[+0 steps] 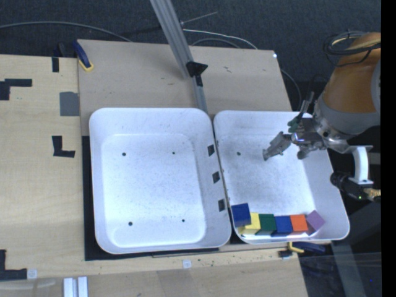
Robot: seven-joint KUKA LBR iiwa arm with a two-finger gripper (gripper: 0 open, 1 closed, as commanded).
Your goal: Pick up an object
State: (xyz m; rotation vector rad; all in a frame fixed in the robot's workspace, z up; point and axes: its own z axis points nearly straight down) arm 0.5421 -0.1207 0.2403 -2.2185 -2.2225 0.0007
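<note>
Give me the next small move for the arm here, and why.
Probably travel toward the near edge of the right bin, then lower. The gripper sits over the bare middle of that bin with nothing between its fingers, while the blocks lie in a row against the near wall: blue, yellow, green, blue, orange, purple. The purple block at the row's end looks the most exposed target.

Arm (352, 98) cut off at right edge, gripper (286, 146) too blurred to read, yellow block (250, 228) mostly hidden under blue block (241, 213) in right bin (266, 129).
</note>
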